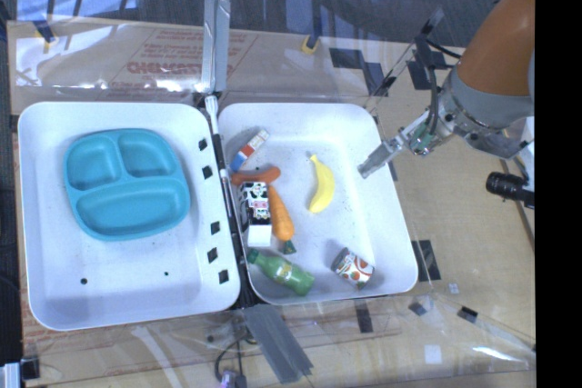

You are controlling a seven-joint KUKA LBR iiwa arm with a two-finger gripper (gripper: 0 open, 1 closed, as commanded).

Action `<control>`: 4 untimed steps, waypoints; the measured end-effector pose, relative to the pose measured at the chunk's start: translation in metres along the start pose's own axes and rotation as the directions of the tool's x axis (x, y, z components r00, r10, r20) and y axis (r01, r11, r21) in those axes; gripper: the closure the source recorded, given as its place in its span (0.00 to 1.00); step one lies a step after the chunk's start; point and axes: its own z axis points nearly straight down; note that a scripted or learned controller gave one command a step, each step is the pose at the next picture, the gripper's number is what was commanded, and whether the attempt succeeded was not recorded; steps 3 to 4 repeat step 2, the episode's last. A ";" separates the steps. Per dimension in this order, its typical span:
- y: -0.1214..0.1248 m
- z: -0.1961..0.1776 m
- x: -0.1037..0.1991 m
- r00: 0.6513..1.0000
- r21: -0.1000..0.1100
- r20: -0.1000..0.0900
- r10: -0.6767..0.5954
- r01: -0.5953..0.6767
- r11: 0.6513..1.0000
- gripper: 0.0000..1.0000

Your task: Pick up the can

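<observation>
Left bin (36, 195): blue divided plate (127, 182). Right bin (386, 195): carrot (280, 213), green bottle (284, 273), banana (319, 184); the can (353, 267) lies on its side near the front right corner. Gripper (375, 161) hovers above the right rim; finger state cannot be told. Advisable: descend over the can, clear of the wall.

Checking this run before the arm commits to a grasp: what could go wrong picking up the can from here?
The small red-and-white can lies on its side near the right-hand white bin's front corner, so it may roll from a pinch, and the wall crowds the two-finger gripper. The green plastic bottle nearby could get nudged.
</observation>
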 end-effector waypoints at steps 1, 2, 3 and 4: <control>-0.046 0.086 0.023 0.968 0.001 -0.004 -0.250 0.250 0.968 0.00; -0.062 0.186 0.032 0.954 -0.001 -0.001 -0.299 0.299 0.954 0.00; -0.062 0.186 0.032 0.954 -0.001 -0.001 -0.299 0.299 0.954 0.00; -0.062 0.186 0.032 0.954 -0.001 -0.001 -0.299 0.299 0.954 0.00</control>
